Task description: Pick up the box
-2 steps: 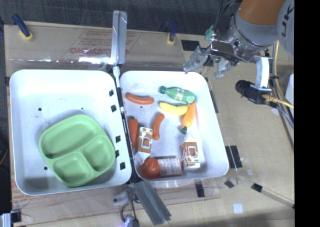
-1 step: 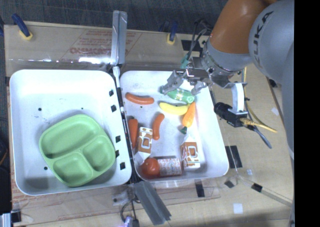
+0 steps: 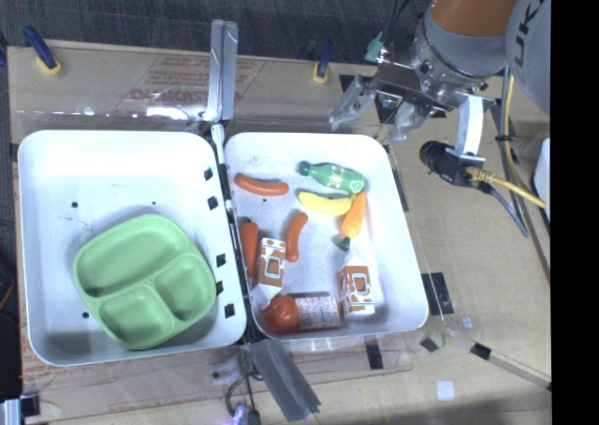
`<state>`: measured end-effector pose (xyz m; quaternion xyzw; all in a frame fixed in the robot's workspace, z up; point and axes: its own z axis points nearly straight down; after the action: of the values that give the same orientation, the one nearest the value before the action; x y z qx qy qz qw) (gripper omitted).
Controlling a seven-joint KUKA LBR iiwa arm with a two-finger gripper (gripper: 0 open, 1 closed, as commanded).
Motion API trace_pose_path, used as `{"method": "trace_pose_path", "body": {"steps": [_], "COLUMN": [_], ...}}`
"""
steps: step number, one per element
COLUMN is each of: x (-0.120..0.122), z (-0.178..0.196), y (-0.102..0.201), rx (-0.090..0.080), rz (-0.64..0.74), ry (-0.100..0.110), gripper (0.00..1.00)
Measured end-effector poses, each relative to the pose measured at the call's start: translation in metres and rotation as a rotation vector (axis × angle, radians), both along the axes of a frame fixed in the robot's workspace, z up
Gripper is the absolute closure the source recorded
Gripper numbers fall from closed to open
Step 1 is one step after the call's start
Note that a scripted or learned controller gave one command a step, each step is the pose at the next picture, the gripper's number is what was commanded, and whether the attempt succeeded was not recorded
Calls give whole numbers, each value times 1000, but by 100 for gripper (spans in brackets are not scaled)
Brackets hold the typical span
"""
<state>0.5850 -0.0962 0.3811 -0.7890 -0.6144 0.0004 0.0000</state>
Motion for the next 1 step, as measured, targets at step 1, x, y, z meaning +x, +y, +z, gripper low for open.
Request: {"method": "trace_pose_path", "body": {"steps": [1], "x": [19], "z": [37], "y": [-92], "rx": [0], "rz": [82], "ry": [0], "gripper": [0]}}
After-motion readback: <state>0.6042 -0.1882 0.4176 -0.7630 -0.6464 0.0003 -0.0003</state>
